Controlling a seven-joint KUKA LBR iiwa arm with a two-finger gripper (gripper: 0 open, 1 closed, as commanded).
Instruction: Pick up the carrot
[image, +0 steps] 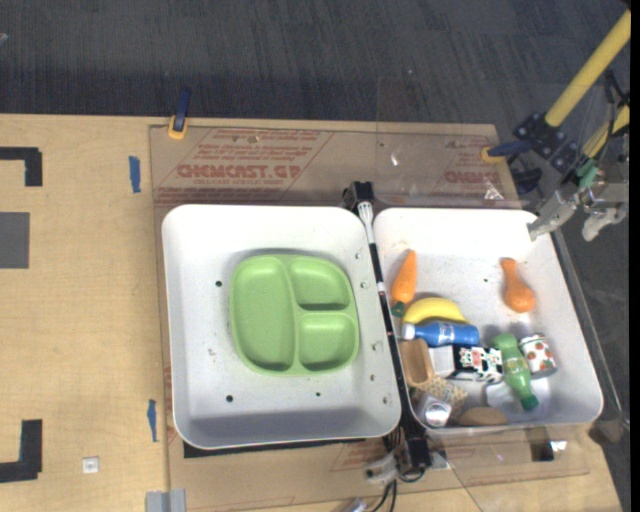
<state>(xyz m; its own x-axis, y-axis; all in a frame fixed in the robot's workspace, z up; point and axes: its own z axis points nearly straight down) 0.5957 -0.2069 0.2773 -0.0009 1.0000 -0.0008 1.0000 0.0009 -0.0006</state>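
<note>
A carrot (404, 277) lies in the right-hand bin (452, 228), hard against its left wall, thick orange body up and narrow end slanting down toward a banana (437, 310) that sits just below it. That spot beside the wall looks awkward for a two-finger grasp, since one finger would have to slip between carrot and rim. Across the same bin, well apart, rests a second orange item (516, 287), pear-like in outline, a likely decoy for any grab guided by colour alone. Below the banana the clutter thickens: a blue-and-white tube (440, 333), a black-and-white carton (478, 362), a green bottle (516, 372), a small patterned cup (538, 354) and a tin can (437, 409) are packed together along the bin's near side, leaving the carrot's upper end the freest part to approach. The left-hand bin (200, 330) carries a green divided plate (295, 312) at its centre. The gripper (562, 208) hangs at the right bin's far right corner, over the rim and well apart from the carrot; whether its pincer stands wide or narrow I cannot tell from here, and nothing is seen in it. By my reckoning the pick has yet to start.
</note>
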